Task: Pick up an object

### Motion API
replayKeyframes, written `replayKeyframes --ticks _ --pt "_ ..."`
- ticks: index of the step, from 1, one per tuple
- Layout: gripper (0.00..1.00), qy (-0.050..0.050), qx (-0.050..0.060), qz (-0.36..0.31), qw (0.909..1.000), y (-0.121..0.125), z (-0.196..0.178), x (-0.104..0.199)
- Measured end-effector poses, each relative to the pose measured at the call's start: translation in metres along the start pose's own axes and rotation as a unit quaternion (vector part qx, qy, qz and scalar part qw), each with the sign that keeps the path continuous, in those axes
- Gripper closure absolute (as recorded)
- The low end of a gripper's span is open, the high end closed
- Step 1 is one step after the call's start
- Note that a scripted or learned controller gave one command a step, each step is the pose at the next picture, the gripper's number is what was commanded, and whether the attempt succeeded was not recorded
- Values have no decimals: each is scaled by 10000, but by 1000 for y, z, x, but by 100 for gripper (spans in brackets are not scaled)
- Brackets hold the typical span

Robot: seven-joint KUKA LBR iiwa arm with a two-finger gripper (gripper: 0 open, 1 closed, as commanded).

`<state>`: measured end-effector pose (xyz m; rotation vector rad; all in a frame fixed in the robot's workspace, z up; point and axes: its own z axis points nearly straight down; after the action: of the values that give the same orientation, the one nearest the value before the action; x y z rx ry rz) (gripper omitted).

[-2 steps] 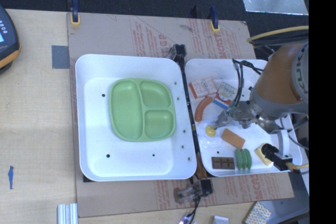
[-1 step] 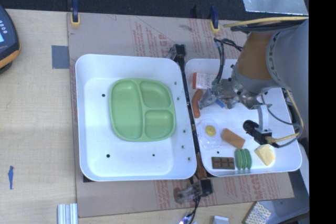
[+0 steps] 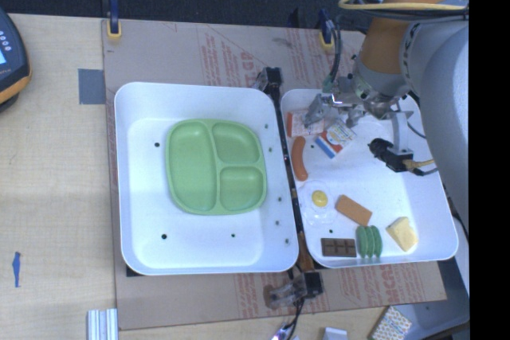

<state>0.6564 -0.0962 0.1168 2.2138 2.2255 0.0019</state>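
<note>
- Brown board covered the bench (image 3: 199, 52), and two shallow white bins were set on it side by side.
- At the far end of the right bin (image 3: 430, 195), the gripper (image 3: 335, 109) was seen low over a small red, white and blue packet (image 3: 331, 141); whether its jaws stood wide or narrow could not be told, and nothing was seen held.
- Just left of that packet a sausage (image 3: 299, 159) lay along the bin wall.
- Nearer were a yellow disc (image 3: 319, 198), an orange block (image 3: 353, 210), a chocolate bar (image 3: 338, 248), a green piece (image 3: 368, 241) and a cheese wedge (image 3: 402, 234).
- A green divided plate (image 3: 215, 166) was held in the left bin (image 3: 143, 243).
- The step was judged to be the approach; a descent and a closing on one item were called for next.
</note>
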Motion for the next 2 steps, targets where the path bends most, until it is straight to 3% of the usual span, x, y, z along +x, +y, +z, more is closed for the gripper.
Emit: replayKeyframes --ticks 2 --pt "0 -37 19 9 10000 1 20 -3"
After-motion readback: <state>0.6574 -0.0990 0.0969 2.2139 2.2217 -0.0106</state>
